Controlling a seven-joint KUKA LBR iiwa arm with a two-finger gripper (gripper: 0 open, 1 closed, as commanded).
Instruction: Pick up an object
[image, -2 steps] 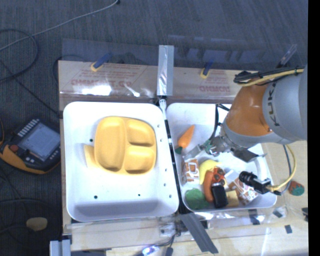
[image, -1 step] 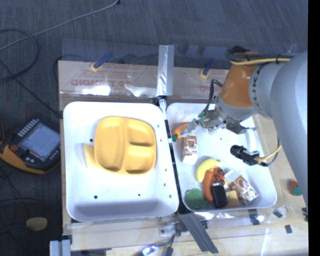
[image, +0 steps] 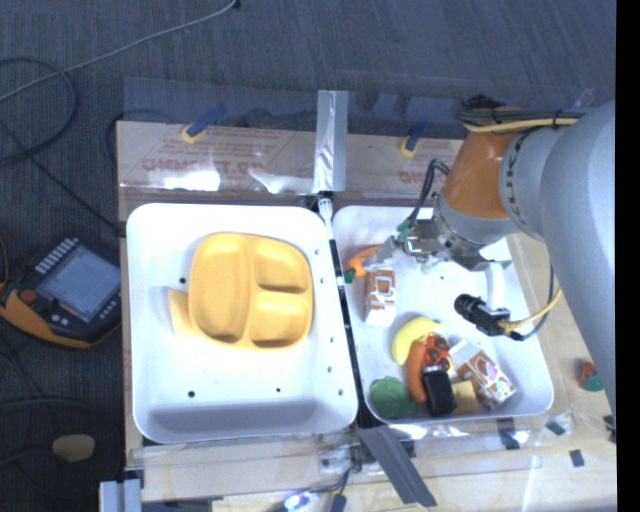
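The desk (image: 150, 150) is a pale brown board, with a clear plastic sheet (image: 240, 165) lying wrinkled along its far edge and held by two bits of blue and yellow tape (image: 203, 122). Two shallow white bins sit on it side by side, touching along the middle. The left bin (image: 150, 400) is the wider one; the right bin (image: 530, 395) sits just beside it. A strip of silver tape (image: 331, 140) runs from the far edge down to where they meet. Small dark scraps, perhaps tape, dot the near right corner (image: 575, 458).
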